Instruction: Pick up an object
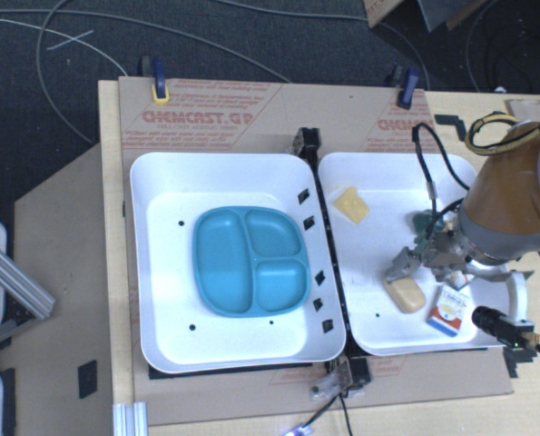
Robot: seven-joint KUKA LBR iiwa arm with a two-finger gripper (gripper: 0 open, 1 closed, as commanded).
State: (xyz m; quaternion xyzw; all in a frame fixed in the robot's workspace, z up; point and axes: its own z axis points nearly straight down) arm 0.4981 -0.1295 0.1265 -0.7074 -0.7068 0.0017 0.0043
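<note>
Where the right bin (pixel 378 334) meets its near rim, a small white carton (pixel 448 311) with red and blue print lies flat, just right of a tan bun-like lump (pixel 407 294). Carton and lump sit side by side, close enough that I can't tell whether they touch.

Pincer (pixel 415 263) is down low inside the right bin, directly above the far edge of the tan lump. One metal finger (pixel 401 265) sticks out to the left, splayed away from the body, so it reads as at least partly open. Nothing visible between the fingers; it has hold of nothing as far as I can see. The other finger is buried under the wrist hardware, probably resting near the carton, but the view is poor there.

Arm (pixel 510 198) comes in from the right, grey wrist under an orange band, covering the right part of that bin. A black cable (pixel 426 166) loops from the wrist over the bin's far right corner.

Farther back in the right bin, near the divider, a pale yellow wedge (pixel 350 204) lies alone, well apart from the pincer.

Left bin (pixel 152 243) holds a blue three-compartment plate (pixel 250 260), roughly centred, lying flat.

Both bins sit on a brown board (pixel 215 107) on the tabletop, with a blue clamp (pixel 160 82) at its far left edge and another (pixel 407 86) at far right. Loose cables trail over the dark floor (pixel 34 80) beyond.
</note>
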